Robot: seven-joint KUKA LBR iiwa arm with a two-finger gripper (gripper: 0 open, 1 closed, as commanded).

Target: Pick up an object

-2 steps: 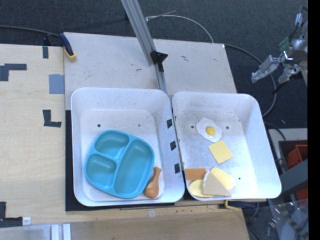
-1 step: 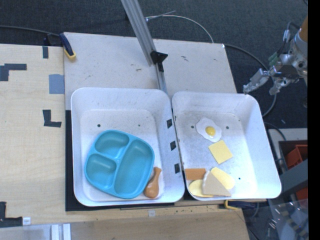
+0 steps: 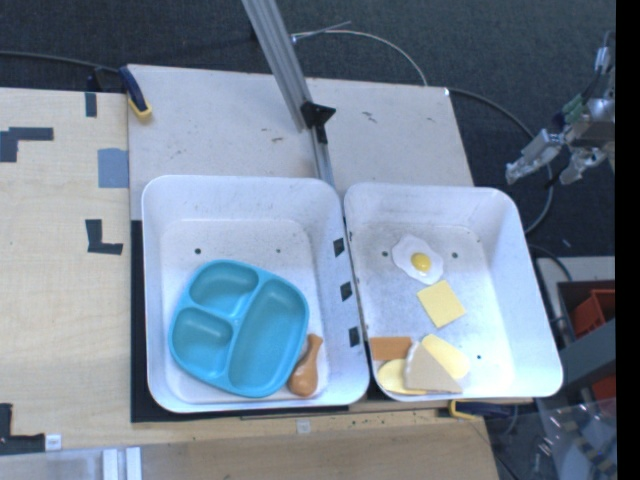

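My gripper (image 3: 543, 172) hangs beyond the right bin's far right corner, over the dark floor and clear of the bin. Its two fingers are spread, so it is open with nothing between them. In the right bin (image 3: 500, 268) lie a fried egg (image 3: 419, 259), a yellow cheese square (image 3: 441, 303), an orange-brown slab (image 3: 390, 348) and a pale wedge (image 3: 436, 364) resting on a yellow round piece (image 3: 392, 377). The left bin (image 3: 240, 203) holds a blue divided plate (image 3: 240, 326) with a brown drumstick (image 3: 307, 366) beside its right edge.
A slanted metal rail (image 3: 280, 53) runs from the top down to the gap between the bins. Cables (image 3: 500, 113) trail over the bench's back right. A yellow-tipped clamp (image 3: 135, 93) sits at the back left. A red box (image 3: 600, 313) stands to the right.
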